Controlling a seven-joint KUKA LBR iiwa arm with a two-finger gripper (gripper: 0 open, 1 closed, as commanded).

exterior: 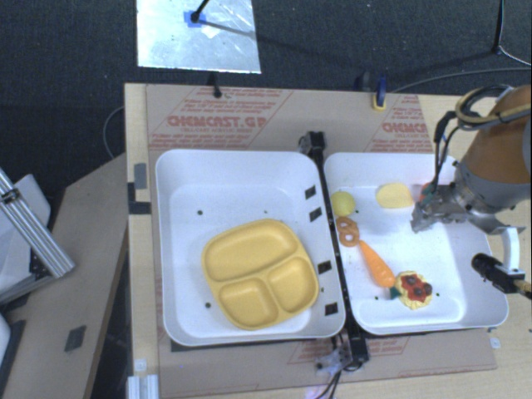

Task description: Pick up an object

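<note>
Leftmost, well away from the gripper [426,216], a yellow plastic tray with three compartments [261,273] lies in the left white bin [187,173]. Across the divider, in the right white bin [478,306], the small toys lie closer to the tool: a round yellow-green ball [343,202] and an orange pretzel-shaped piece [347,230] well to its left, an orange plastic carrot [378,264] below and to its left, and a yellow disc with red spots [414,289] almost straight below it. Nearest is a pale yellow oval piece [395,194], just to the upper left of the tool's tip. How wide the tool stands I cannot tell, and nothing is seen in its hold. For a good grasp, I judge it should centre over one toy, likely the pale oval, descend squarely and close across its narrow side.
</note>
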